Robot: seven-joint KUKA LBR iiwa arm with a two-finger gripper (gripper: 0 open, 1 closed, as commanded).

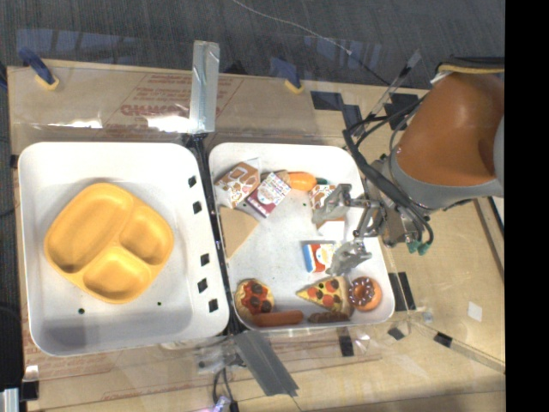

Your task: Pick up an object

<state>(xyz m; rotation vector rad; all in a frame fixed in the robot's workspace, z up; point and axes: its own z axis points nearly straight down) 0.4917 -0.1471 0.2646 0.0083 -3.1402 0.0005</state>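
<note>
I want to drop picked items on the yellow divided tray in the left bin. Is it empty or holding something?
Empty: the yellow divided tray shows bare compartments, and the toy food lies in the right bin.

Bright even overhead light, soft shadows, mild glare on tape, slightly soft focus

From my seat, the arm (459,136) is cut off at the right side of the view. Its gripper (343,226) covers part of the small packet (322,197) in the right bin (283,157). The print on the 2 snack packs (257,187) is too small to read.
</note>
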